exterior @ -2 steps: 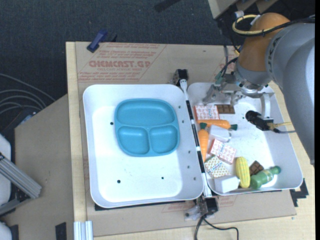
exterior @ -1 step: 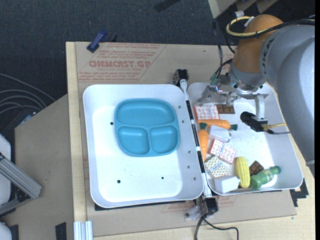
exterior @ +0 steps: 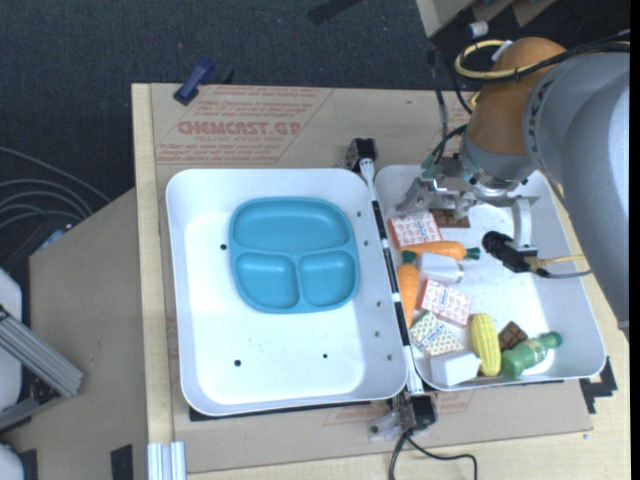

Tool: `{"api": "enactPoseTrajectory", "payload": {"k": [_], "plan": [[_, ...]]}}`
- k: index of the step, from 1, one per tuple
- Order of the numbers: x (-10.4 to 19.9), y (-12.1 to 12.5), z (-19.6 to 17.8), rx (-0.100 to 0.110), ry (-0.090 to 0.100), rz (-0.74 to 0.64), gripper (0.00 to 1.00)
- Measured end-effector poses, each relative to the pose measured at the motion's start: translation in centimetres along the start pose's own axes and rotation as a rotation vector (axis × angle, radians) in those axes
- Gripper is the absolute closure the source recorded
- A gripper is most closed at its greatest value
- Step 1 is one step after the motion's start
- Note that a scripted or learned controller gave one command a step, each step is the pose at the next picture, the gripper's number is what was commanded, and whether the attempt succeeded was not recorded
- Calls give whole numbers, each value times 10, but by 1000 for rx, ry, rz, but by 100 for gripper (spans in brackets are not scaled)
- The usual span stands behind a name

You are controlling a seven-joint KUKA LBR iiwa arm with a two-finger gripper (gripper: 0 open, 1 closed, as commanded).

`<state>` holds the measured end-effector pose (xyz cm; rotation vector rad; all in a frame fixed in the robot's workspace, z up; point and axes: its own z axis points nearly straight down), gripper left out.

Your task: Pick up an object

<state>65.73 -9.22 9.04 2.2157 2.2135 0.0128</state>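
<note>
Toys crowded the right bin: one corn cob, two carrots, one green bottle. One blue tray lay in the roomy left bin. Whether the hand, at the right bin's far edge, was clenched couldn't be told.

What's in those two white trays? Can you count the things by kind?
Blue divided plate: 1
Carrots: 2
Corn cob: 1
Green bottle: 1
Patterned packets: 3
Total: 8, leaving out a few small pieces too unclear to name.
</note>
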Motion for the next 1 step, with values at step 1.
{"api": "enactPoseTrajectory", "payload": {"k": [1], "plan": [[-3,-1,0,0,2,-1,0]]}}
